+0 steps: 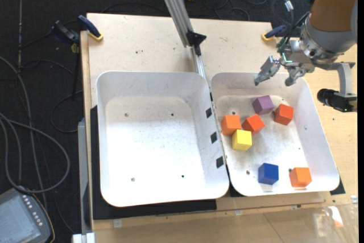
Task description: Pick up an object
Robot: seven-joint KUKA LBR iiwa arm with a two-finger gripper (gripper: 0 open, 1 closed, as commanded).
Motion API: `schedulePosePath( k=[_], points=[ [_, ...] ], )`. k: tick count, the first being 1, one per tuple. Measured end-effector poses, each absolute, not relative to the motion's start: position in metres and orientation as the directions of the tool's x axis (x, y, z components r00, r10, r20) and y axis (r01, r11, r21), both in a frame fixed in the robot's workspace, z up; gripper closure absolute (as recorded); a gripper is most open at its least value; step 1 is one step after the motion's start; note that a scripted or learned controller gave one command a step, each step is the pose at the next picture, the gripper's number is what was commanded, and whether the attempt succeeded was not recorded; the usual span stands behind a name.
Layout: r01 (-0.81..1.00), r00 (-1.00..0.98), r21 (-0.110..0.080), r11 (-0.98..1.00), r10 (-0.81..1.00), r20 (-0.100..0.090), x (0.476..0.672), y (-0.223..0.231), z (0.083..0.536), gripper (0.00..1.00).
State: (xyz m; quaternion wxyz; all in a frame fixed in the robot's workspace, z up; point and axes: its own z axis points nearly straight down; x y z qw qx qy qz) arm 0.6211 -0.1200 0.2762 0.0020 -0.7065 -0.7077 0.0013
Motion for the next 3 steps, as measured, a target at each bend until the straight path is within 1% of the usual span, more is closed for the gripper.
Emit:
schedulePosePath(
  k=[1,2,3],
  points=[
    [1.0,-0.002,0.0,0.002,1.0,0.0,0.622,-0.12,0.279,0.0],
    [1.0,-0.002,-0.004,0.002,1.0,0.0,0.622,-0.114,0.234,0.0],
    [1.0,-0.001,-0.007,0.001,1.0,0.001,0.622,-0.107,0.171,0.0]
  ],
)
